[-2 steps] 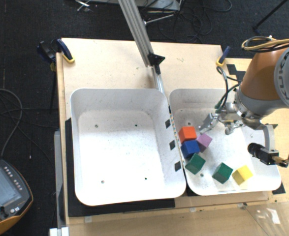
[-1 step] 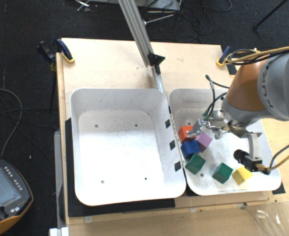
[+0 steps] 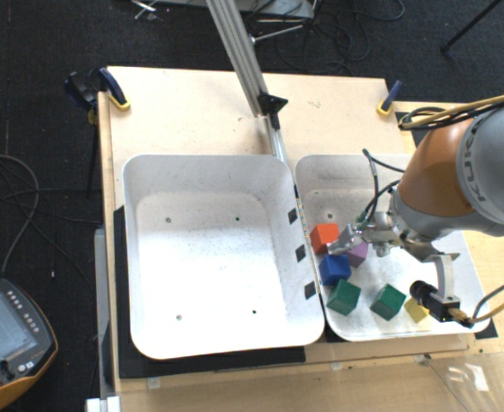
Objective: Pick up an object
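left bin [image 3: 148, 230]: white, shallow, speckled floor, touching the right bin along its right wall.
bench [image 3: 191, 110]: pale wood board under both bins, with clamps at its far corners.
right bin [image 3: 329, 174]: white, holds all the small blocks in its near half.
orange block [image 3: 324, 235]: by the bin's left wall, just left of the gripper.
blue block [image 3: 334, 269]: just below the orange one, touching the purple block.
dark green block [image 3: 344, 297]: near the front wall, below the blue.
purple block [image 3: 355, 251]: right at the gripper tip, partly hidden by it.
gripper [image 3: 352, 241]: low over the purple block; cannot tell whether it is apart or together.
green block [image 3: 388, 301]: right of the dark green one, apart from it.
yellow block [image 3: 416, 311]: just beside the green block, near the front right corner.
arm [image 3: 458, 178]: grey with orange band, reaching in from the right over the right bin.
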You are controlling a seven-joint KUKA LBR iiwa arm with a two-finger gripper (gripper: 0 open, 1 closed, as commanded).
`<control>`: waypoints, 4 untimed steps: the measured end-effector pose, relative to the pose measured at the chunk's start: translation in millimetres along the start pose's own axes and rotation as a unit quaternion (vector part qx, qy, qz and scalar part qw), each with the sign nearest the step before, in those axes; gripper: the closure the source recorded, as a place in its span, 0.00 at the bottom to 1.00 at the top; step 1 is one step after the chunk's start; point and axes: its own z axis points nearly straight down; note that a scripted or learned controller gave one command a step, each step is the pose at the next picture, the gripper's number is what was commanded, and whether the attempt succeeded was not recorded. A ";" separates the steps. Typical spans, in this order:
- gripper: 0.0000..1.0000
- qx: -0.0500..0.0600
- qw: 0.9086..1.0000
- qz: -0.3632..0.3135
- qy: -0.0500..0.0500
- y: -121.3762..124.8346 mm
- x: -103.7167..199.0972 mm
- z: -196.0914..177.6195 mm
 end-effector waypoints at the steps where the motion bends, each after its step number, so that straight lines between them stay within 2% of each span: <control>1: 0.00 0.014 1.000 0.003 0.000 45.1 -68.3 -7.8; 2: 0.00 0.016 1.000 -0.001 0.002 20.6 -16.9 16.0; 3: 1.00 0.015 1.000 0.001 0.002 21.8 -18.6 5.4; 4: 1.00 0.012 1.000 -0.004 0.004 52.2 78.2 -87.1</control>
